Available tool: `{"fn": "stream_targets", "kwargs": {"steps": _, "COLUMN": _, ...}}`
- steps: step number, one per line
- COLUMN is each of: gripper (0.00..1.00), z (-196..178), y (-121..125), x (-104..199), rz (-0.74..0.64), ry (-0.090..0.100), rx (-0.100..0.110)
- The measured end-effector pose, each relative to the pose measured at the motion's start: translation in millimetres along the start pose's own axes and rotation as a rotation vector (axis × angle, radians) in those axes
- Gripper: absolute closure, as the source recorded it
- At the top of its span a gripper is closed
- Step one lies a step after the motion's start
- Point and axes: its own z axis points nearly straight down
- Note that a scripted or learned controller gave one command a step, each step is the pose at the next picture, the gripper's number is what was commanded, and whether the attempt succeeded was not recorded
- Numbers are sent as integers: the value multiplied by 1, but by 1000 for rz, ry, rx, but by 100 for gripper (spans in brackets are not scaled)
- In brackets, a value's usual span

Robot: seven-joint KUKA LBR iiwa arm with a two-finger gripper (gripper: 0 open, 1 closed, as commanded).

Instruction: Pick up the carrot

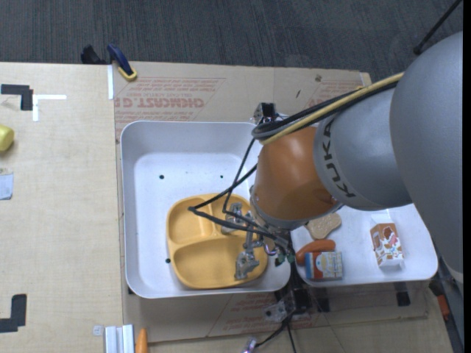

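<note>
"KUKA" in dark letters on the grey arm (346, 169), red printed lettering, upside down and not clearly legible, on the cardboard sheet (171, 98) at the table's far edge

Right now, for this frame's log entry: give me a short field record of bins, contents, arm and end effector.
left bin: holds a yellow divided tray
right bin: holds an orange item, a can, a carton, a tan item
arm: reaches in from the right, over both bins
end effector: over the tray's right edge
grasp: cannot tell
</note>
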Motion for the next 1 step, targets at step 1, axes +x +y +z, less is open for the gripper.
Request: {"fn": "stream_targets", "kwargs": {"steps": 1, "gripper": 100, "z": -14, "y": -1, "x": -12, "rz": 3, "ry": -43, "rx": 0}}
